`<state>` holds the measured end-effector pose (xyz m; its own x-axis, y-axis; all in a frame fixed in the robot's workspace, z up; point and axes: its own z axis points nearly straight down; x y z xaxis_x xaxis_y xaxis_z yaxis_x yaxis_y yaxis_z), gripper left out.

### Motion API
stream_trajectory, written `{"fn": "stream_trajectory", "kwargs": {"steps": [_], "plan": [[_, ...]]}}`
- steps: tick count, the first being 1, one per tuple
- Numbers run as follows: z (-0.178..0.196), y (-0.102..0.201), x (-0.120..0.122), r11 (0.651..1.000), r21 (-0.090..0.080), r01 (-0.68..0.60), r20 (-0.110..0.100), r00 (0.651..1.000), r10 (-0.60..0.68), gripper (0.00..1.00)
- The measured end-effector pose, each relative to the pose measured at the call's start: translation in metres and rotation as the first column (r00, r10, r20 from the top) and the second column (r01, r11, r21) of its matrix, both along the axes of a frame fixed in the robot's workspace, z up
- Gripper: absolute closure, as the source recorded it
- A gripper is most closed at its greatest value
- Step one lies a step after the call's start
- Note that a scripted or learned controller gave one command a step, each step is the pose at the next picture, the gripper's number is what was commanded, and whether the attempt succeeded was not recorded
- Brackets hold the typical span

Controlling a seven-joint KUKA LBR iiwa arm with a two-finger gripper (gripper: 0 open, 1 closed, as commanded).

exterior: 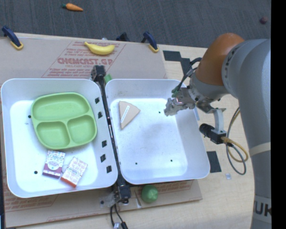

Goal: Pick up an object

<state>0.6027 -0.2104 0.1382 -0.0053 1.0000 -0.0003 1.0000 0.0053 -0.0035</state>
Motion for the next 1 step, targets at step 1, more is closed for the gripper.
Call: {"fn": "stream_trajectory", "kwargs": {"steps": [1], "plan": [[0.0002,-0.0001,0.0001,1.0,0.0,0.0,0.0,1.0,0.0,0.0]]}}
